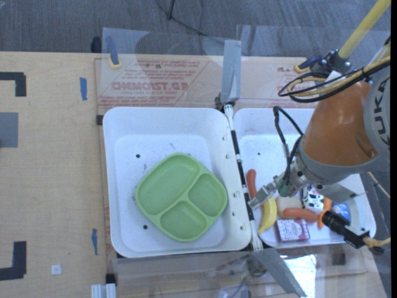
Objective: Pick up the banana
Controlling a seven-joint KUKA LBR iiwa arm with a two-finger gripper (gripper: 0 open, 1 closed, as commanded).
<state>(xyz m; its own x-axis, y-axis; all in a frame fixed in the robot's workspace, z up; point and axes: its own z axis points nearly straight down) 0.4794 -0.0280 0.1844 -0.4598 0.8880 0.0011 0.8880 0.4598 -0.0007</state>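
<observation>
1. Against the right bin's (245, 135) left wall lies the banana (268, 215), near the front corner.
2. Just above it the hand (265, 194) hangs released, gripping nothing.
3. Best to straddle the banana's middle, avoiding the sausage (251, 181) and pink box (291, 230).

We read faint red mirrored print on the clear sheet (162, 79) lying on the table (49, 166) behind the bins; its letters stay too blurred for us to make out. On the arm (347, 126) at the right edge we see part of large dark letters, seemingly "UK".
</observation>
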